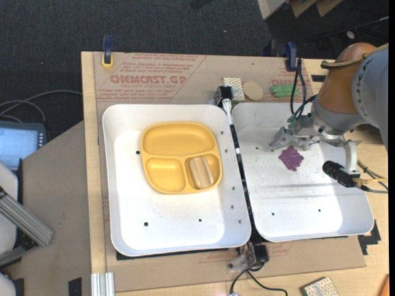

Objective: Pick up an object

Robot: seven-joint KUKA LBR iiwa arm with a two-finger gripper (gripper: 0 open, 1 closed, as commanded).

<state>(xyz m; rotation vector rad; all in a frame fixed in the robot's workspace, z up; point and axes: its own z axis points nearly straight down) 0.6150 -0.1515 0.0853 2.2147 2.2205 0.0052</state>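
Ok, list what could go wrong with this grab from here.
1. The purple object looks flat against the right bin floor, so the gripper just above it may close over it and come up with nothing.
2. A descent slightly off could nudge the purple object across the smooth floor instead of trapping it.
3. The black cable hanging by the wrist might snag as the arm moves.

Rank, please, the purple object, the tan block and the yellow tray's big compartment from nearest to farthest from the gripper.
From the gripper:
1. Purple object, right bin, just below it.
2. Tan block, tray's lower right compartment, left bin.
3. Big compartment, tray's top, slightly farther left.
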